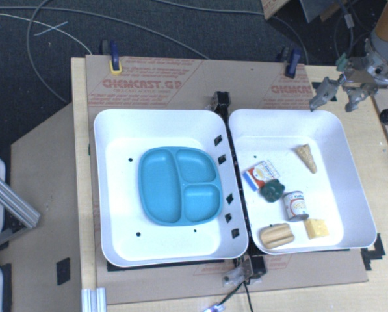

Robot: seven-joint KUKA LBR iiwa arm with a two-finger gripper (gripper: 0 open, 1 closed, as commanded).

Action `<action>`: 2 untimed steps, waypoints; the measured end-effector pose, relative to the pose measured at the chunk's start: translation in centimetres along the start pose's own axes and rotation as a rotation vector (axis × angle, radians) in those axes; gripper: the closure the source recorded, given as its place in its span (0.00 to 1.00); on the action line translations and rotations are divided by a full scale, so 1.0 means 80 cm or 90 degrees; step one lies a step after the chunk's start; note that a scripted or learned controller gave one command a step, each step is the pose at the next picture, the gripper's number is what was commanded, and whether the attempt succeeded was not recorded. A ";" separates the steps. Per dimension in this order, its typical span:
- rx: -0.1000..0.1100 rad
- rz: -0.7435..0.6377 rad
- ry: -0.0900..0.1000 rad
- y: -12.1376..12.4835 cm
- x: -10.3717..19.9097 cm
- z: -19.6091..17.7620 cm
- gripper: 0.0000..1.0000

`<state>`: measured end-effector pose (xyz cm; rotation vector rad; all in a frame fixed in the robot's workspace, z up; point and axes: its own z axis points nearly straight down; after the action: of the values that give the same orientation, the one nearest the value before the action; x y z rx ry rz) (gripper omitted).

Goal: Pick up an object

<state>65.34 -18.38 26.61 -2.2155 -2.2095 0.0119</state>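
The claw (336, 94) hangs at the upper right, above the far right corner of the right bin (353, 174), its two fingers spread wide with nothing between them. One fingertip sits over the brown board near the bin's far rim, the other just past the rim toward the desk (51, 174) edge. Nothing lies directly under it; a blue clamp (292, 62) grips the board's far edge just to its left.

The right bin holds six small things, all well apart from the claw. Nearest is a tan wedge (305, 157), its long axis running from upper left to lower right, narrow tip toward the near side. Toward the bin's middle lies a red, white and blue packet (260, 173), touching a dark green lump (272, 190) below it. Just right of that is a small can (296, 205) with a red and white label, lying tilted. Near the front rim rest a yellow cube (317, 228) and a tan bread roll (276, 235), its long axis left to right.

The left bin (116, 174) holds a blue divided plate (179, 185), three compartments facing up. A second blue clamp (115, 56) sits at the board's far left.
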 end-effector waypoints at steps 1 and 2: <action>-0.009 -0.002 -0.002 0.003 0.001 -0.011 0.00; -0.005 -0.001 -0.001 -0.004 -0.005 0.064 0.00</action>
<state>64.94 -18.79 21.47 -2.2180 -2.2161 0.0055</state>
